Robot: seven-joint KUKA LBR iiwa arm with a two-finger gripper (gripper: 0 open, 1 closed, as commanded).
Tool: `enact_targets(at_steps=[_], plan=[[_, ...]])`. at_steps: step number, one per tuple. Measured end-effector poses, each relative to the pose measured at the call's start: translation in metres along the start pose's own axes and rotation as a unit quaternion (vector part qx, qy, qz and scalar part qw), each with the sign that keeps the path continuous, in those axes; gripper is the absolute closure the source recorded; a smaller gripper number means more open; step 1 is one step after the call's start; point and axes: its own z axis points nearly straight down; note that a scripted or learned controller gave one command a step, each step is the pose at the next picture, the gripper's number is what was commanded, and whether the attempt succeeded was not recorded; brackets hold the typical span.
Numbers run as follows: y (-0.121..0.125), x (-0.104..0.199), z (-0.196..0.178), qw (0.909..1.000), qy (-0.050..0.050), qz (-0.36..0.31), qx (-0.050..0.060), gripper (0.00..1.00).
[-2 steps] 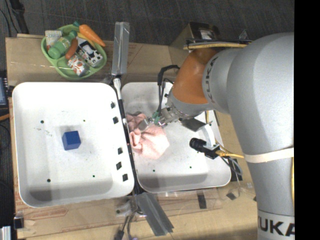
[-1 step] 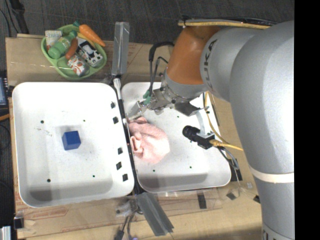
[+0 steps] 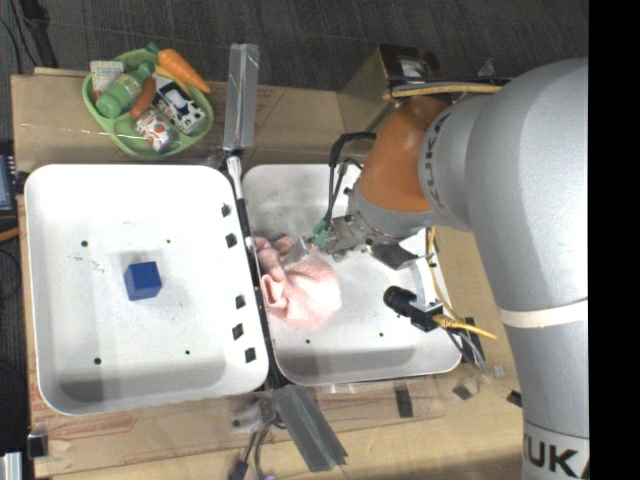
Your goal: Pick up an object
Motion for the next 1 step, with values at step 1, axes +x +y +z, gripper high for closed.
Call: enact_targets(at_steps=[1], plan=[[-0.0021, -0.0172, 0.0202, 0.9996, 0.001, -0.028, -0.003, 0.0]])
